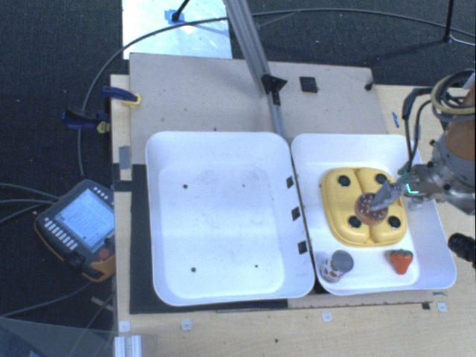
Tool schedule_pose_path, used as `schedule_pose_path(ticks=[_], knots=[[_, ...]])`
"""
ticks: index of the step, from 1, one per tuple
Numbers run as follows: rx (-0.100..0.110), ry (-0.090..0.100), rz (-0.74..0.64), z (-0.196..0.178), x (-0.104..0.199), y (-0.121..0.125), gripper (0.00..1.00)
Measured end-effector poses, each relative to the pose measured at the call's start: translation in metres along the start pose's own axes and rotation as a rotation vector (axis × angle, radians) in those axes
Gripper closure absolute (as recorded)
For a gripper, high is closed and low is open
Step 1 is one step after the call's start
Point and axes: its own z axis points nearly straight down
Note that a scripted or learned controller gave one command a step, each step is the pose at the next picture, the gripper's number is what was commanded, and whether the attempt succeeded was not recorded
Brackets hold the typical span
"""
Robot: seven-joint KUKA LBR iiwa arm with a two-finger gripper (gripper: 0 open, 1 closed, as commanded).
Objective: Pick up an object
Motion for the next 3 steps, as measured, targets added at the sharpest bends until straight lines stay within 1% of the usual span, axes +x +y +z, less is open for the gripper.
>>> schedule_pose_path(ticks=[1, 2, 3], knots=[[0.0, 0.0, 0.0, 0.0, 0.0, 0.0, 0.0], [0.003, 0.0, 0.003, 0.042, -0.002, -0.001, 0.0], [0.005, 0.0, 0.004, 0.091, -0.004, -0.011, 0.0]])
